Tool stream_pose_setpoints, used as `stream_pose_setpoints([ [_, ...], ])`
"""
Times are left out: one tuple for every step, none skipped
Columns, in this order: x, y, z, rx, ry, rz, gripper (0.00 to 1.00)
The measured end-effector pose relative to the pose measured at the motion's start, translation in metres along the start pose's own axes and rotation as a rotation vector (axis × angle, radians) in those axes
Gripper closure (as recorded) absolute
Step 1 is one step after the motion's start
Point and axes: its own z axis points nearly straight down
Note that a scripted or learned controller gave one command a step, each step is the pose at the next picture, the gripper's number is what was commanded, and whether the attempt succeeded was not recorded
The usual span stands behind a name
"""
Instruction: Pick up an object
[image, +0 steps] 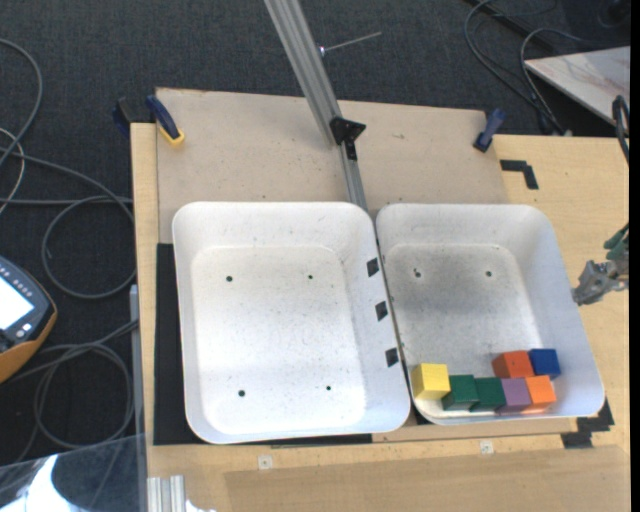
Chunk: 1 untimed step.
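Several small coloured blocks lie in a cluster along the near edge of the right bin (470, 225): a yellow block (432, 379), two green blocks (475, 391), a purple block (515, 394), an orange block (541, 391), a red block (514, 364) and a blue block (544, 361). My gripper (598, 281) shows at the far right, over the right bin's right rim. It is well behind the blocks and apart from them. Only a small part of it is in view.
The left bin (270, 225) stands beside the right one. A slanted metal pole (318, 85) rises from the back between the bins. Blue clamps (166, 118) hold the board's back corners. Cables and a handheld device (18, 310) lie on the floor at left.
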Motion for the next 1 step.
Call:
stream_pose_setpoints([
  [-0.0002, 0.0009, -0.0043, 0.005, 0.002, 0.0, 1.0],
])
